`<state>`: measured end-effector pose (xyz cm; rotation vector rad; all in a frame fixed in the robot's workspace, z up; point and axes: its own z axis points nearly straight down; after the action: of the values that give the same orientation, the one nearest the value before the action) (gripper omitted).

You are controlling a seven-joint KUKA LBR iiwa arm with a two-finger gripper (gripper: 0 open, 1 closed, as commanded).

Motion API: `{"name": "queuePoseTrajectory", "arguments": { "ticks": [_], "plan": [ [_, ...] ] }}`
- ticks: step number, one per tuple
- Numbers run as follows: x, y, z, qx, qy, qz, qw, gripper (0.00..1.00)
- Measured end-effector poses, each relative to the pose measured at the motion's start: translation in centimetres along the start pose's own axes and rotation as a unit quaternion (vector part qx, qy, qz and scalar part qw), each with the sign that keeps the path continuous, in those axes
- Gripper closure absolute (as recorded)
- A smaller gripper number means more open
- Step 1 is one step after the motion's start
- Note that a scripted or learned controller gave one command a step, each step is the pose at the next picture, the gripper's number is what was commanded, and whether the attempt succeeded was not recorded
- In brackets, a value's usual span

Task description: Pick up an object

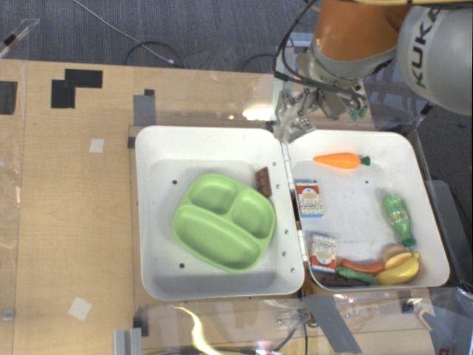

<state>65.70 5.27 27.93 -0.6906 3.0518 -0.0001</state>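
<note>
The hand [294, 124] hangs over the far rim where the two white bins meet; whether it is spread or pressed together I cannot tell. Just below it to the right lies the carrot [339, 160] in the right bin [414, 168]. Below it to the left, the green plate [223, 220] sits in the left bin [155, 198]. Under both spreads a pale wooden table [66, 220], with grey carpet [185, 13] beyond.

Divided plate [223, 220] in left bin [155, 198]; carrot [338, 160], bottle [397, 218], cartons [309, 198] in right bin [414, 176].
</note>
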Motion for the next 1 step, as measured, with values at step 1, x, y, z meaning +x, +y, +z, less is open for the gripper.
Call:
{"name": "queuePoseTrajectory", "arguments": {
  "ticks": [1],
  "plan": [
    [1.90,-4.85,8.09,-0.001,0.003,-0.127,0.9918,1.00]
  ]
}}
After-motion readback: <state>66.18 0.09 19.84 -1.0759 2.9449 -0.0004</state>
